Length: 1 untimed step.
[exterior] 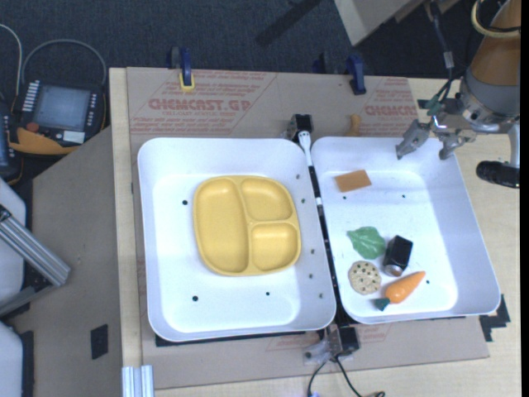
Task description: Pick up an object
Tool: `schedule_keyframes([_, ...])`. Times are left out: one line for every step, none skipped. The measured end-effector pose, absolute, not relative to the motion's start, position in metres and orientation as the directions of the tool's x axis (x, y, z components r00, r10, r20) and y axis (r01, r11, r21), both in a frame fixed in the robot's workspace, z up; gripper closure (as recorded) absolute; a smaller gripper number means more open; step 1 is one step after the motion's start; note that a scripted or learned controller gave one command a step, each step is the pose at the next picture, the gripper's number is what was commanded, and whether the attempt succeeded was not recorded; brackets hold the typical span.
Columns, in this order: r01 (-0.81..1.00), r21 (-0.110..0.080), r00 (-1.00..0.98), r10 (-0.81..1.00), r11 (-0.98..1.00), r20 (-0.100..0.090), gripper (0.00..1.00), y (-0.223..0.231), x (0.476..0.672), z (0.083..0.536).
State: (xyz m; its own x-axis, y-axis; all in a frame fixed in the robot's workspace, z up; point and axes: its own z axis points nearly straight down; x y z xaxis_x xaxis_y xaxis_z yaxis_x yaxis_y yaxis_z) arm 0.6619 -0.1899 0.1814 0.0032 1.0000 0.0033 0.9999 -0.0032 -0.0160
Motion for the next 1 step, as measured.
schedule_keyframes([1.000,0.000,0.000,1.000,0.000,0.000,0.00,-0.1893,0.6654,0.1918])
